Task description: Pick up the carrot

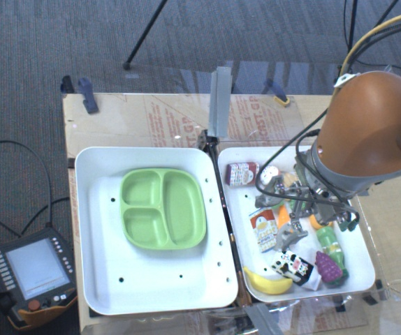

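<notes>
Grey arm with orange band [365,124] reaches in from right, wrist pointing down. Two-finger metal gripper [295,218] hangs low, finger state unclear

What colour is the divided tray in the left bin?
The divided tray is light green, clearly shown in the camera view.

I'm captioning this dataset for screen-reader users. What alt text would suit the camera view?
A grey-and-orange robot arm hangs over the right white bin, its gripper low among toy foods: a banana, purple grapes, a small carton and something orange, perhaps the carrot. The left white bin holds a green divided plate.
</notes>
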`<state>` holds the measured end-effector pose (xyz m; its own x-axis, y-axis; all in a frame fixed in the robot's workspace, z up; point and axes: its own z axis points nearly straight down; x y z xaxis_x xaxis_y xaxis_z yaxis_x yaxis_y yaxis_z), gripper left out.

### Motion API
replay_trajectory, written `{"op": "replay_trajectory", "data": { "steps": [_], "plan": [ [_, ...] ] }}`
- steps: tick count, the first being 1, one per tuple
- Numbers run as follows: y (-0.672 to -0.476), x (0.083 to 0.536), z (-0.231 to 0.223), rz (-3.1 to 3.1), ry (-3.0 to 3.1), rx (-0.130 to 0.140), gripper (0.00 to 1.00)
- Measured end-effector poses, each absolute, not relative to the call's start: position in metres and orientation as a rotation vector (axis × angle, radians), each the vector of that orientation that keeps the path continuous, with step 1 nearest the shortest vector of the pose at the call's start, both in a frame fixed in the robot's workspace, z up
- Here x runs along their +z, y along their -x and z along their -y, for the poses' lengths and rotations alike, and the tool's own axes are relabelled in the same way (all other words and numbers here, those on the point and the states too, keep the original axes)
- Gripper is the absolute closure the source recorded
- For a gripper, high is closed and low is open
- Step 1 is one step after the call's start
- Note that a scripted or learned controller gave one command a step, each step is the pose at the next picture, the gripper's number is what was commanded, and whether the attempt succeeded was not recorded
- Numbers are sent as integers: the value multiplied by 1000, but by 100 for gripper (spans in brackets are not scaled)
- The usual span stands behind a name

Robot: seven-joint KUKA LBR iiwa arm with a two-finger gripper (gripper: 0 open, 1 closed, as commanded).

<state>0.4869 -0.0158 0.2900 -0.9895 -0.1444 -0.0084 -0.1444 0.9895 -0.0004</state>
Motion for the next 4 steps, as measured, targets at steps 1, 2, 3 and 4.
{"op": "replay_trajectory", "data": {
  "steps": [1, 2, 3, 4],
  "plan": [
    [-499, 246, -7, -2963, 1050, 5, 100],
    [-509, 324, 72, -2775, 1467, 2, 100],
    [-509, 324, 72, -2775, 1467, 5, 0],
    [-527, 226, 84, -2857, 1322, 13, 0]
  ]
}}
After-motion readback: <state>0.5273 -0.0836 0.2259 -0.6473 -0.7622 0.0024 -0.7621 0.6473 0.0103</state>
